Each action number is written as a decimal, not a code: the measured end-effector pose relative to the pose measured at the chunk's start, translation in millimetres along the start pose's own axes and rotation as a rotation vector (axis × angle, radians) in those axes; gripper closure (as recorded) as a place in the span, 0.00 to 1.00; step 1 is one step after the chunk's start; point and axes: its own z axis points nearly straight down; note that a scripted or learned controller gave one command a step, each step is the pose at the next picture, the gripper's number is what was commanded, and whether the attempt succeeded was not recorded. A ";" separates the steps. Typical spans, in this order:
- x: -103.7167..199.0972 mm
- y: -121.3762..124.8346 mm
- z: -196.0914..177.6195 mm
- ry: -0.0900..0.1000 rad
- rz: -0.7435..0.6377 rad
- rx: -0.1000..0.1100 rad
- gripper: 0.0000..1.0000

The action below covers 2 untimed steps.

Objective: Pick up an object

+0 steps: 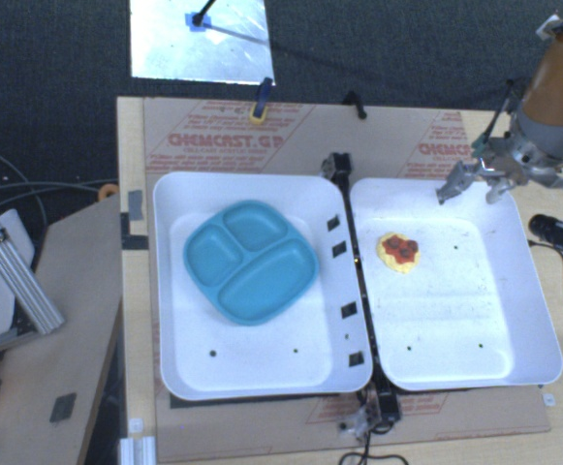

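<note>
The nearest candidate for pickup is a small toy pizza [398,252], a pale yellow round with red and dark topping. It lies flat on the floor of the right bin [475,356], in the part of that bin nearest the divider, below and to the left of my fingers as the camera shows them, and well apart from them. Nothing touches it.

My gripper [475,182] hangs over the far rim of the right bin, near its upper right corner. My two fingers are spread, one tip pointing left toward the far edge of the bin, the other just beside it to the right. Nothing sits between them. My wrist, with its orange band [562,80], rises behind them toward the right of the view.

Further left of my fingers, across the black hinge strip [347,260] that joins the bins, the left bin [262,366] holds a blue divided plate [250,261] with three compartments. It lies flat near the middle of that bin, turned at a slant to the walls.

Both bins rest on a cardboard sheet [291,129] with red lettering. Beyond it lies a shiny metal sheet [179,37] on dark carpet. At the far left, an aluminium bar [10,260] leans across a side table.
</note>
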 end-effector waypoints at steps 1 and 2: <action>114.6 19.5 15.8 0.006 -0.011 0.000 0.00; 55.2 -12.6 106.3 0.000 0.006 0.008 0.00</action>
